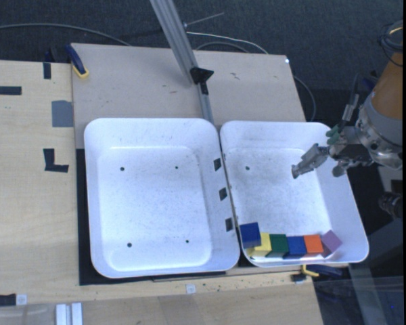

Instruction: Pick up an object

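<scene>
Several small blocks lie in a row along the near wall of the right bin: a blue block on a yellow one, then a green block, another blue block, an orange block and a purple block. My gripper hangs over the right side of that bin, well above and behind the blocks. Its two fingers are spread apart and hold nothing.
The left bin stands beside the right one. A slanted metal rail runs down to the gap between the bins. A blue and yellow clamp sits at the bench's far left corner.
</scene>
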You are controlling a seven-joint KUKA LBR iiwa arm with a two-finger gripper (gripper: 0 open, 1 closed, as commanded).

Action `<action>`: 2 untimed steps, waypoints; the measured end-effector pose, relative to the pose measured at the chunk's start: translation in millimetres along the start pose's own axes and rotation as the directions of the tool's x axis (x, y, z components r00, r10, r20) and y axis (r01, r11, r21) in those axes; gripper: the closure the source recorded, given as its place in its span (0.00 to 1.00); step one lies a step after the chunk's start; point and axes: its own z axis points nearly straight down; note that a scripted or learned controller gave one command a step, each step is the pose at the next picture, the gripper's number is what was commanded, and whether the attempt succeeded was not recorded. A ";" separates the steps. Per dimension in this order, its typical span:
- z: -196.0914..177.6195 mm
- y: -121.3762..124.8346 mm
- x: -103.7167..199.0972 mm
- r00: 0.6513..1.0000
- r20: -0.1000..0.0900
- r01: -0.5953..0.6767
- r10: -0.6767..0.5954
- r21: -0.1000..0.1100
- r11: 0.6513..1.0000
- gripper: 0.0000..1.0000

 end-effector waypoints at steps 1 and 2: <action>0.5 -8.0 39.3 1.000 0.000 0.001 -0.001 -0.001 1.000 0.00; 8.3 -7.6 85.6 1.000 0.000 0.002 -0.002 0.000 1.000 0.00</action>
